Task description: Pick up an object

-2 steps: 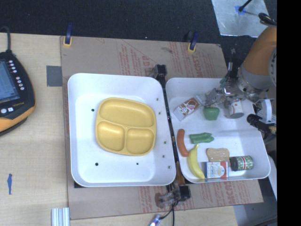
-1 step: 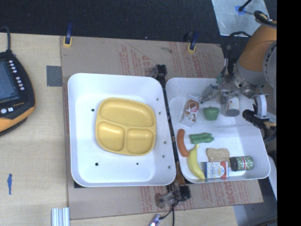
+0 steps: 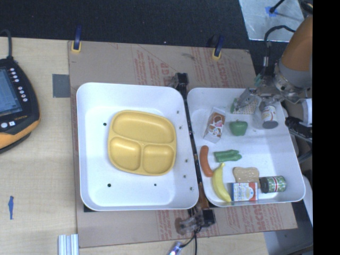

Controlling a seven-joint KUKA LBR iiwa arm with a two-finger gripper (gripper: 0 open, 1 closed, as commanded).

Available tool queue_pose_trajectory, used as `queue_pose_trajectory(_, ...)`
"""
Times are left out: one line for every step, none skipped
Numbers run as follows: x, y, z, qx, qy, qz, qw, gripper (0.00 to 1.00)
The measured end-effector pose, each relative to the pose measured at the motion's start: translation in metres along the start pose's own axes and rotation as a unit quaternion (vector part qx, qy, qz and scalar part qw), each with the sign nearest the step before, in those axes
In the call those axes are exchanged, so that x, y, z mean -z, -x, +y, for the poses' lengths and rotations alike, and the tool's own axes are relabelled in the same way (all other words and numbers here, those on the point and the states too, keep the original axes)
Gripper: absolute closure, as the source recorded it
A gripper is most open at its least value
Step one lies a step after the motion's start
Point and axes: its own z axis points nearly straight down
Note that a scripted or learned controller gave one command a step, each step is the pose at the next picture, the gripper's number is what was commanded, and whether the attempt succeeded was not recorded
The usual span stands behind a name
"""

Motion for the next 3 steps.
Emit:
queue_pose_trajectory(-0.034,-0.027,-0.035,-0.005,0.000,-0.010,0.9999,0.00)
queue_pose_trajectory(-0.047,-0.062,-0.002,-0.004,0.000,-0.011,0.9999,0.00)
queue_pose_trajectory(-0.034,-0.026,-0.032,-0.004,0.000,-0.009,1.0000,0.00)
